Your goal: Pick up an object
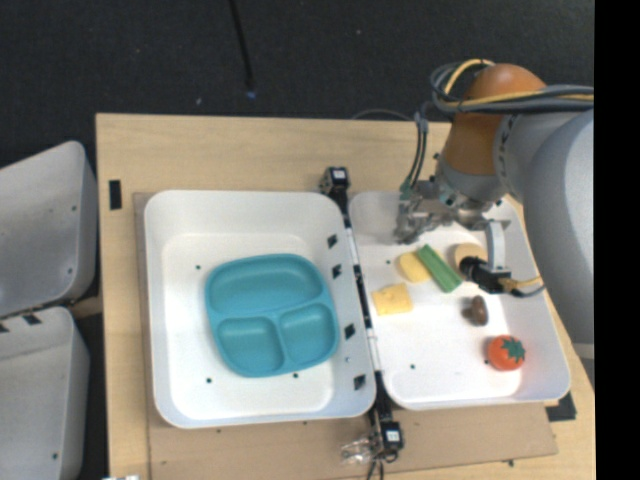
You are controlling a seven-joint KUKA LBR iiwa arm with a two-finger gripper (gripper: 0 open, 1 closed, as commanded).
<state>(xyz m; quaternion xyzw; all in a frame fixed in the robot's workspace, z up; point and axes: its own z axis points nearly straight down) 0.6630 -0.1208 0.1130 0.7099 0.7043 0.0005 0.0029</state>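
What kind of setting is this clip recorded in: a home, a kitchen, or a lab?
Most likely a robotics lab bench set up for pick trials. A wooden bench bears two shallow white bins: the left bin holds a teal divided plate, the right bin holds toy food, and an industrial arm reaches in.

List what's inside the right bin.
Right bin holds a green stick, two yellow pieces, a brown lump and a red-orange toy. The arm covers its far corner.

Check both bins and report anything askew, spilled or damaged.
Nothing stands out. The teal tray lies flat in the left bin, a little turned. In the right bin the green stick, yellow pieces, brown lump and red toy lie loose, unspilled, below the tool.
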